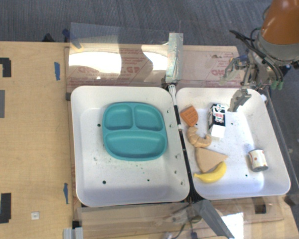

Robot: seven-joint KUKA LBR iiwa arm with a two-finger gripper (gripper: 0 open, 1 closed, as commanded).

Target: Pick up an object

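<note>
Six objects (right bin) below gripper

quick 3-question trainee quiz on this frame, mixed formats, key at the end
1. True or false: the teal divided plate lies in the left bin.
2. Which item lies nearest the right bin's front edge? A) banana B) orange waffle piece C) black-and-white box
3. Fill in: the end effector hovers over the right bin's ____ edge (front/back).

Key: 1 true. 2 A. 3 back; it is beside the black-and-white box, with nothing seen between its fingers.
</note>
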